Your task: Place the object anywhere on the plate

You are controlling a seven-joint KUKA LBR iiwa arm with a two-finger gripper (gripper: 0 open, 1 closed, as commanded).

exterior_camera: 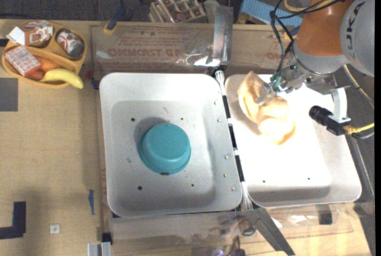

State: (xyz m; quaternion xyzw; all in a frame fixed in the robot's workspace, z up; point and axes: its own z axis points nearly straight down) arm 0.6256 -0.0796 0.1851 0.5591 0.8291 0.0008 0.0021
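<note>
1. The hand (pixel 275 86) is hanging over the upper left part of the right bin (pixel 309 177), right at the top edge of a pale, yellowish-orange lumpy object (pixel 269 115).
2. The object is lying in the right bin near its left wall; glare is washing it out, so its exact shape is hard to tell.
3. How far the hand is opened, and whether it is gripping anything, cannot be told from this view.
4. The teal plate (pixel 165 148) is sitting near the middle of the left bin (pixel 119 100), well apart from the object.
5. The step appears to be the grasp. Doing it well likely means closing squarely across the object's body, not its rim, lifting it clear of the wall between the bins, then releasing low over the plate's middle.
</note>
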